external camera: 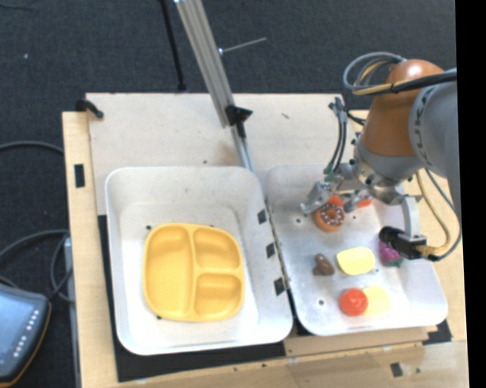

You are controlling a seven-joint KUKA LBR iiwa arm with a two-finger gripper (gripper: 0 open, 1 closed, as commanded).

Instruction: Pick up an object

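Tabletop (pixel 169 128), pale wood, carrying two shallow white bins side by side. Landmark for all positions: the orange doughnut-like toy (pixel 330 216) with dark speckles, lying in the upper part of the right bin (pixel 295 197). Gripper (pixel 332 196): metal, two-fingered, low over the right bin, directly above and touching or very nearly touching the doughnut toy; whether the fingers are spread or closed, and whether the toy sits between them, cannot be told from this angle. Arm (pixel 400 120): grey with an orange band, entering up and to the right of the doughnut toy, cables looping around it. Small brown piece (pixel 323 265): below the doughnut toy, slightly left. Pale yellow block (pixel 356 261): below and a little right of the doughnut toy, just beside the brown piece. Red ball (pixel 353 302): farther below the doughnut toy, near the right bin's lower edge, touching a second pale yellow piece (pixel 377 299) on its right. Purple and green item (pixel 389 254): down and to the right of the doughnut toy, partly hidden by a black part of the arm hardware. Left bin (pixel 124 193): well left of the doughnut toy, holding a yellow divided plate (pixel 193 271) with three compartments. Aluminium post (pixel 208 55): up and to the left of the doughnut toy, slanting across the tabletop.
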